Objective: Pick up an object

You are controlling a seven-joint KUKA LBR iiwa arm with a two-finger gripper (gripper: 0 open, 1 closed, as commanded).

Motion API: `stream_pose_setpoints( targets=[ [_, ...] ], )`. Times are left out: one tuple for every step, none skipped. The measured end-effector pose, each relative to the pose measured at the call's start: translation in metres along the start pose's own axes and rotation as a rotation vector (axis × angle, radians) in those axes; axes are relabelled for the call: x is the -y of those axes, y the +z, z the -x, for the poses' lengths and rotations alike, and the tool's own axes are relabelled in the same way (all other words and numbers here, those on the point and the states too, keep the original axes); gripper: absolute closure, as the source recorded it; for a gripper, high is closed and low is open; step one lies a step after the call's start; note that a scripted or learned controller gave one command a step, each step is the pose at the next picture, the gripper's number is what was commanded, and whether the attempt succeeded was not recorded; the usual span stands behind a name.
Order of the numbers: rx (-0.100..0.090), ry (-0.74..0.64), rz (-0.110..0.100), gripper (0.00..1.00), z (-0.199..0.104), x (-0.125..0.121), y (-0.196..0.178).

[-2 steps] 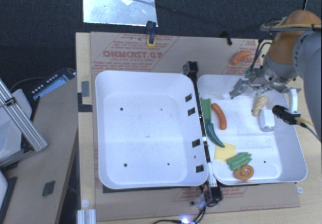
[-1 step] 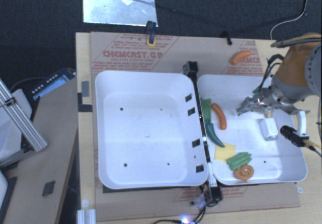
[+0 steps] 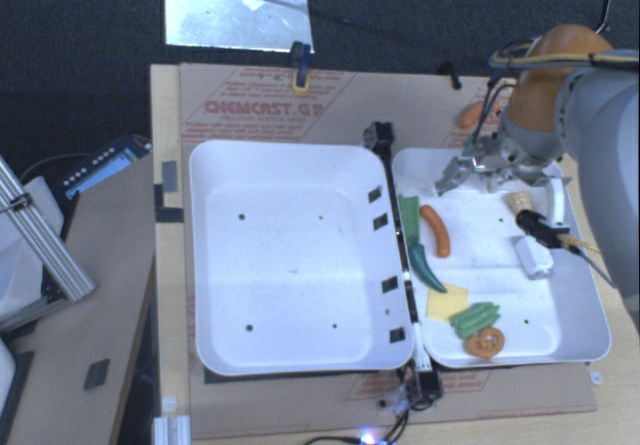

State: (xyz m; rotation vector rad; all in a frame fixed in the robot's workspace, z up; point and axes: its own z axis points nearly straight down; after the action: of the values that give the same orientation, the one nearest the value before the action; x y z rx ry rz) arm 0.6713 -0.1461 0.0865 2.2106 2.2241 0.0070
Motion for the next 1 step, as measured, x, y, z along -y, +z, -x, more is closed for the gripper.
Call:
stream_pose_setpoints(
  targets=[
    [-0.001,0.001,-0.008,0.00,-0.0308,0.0360,0.0015]
  ],
)
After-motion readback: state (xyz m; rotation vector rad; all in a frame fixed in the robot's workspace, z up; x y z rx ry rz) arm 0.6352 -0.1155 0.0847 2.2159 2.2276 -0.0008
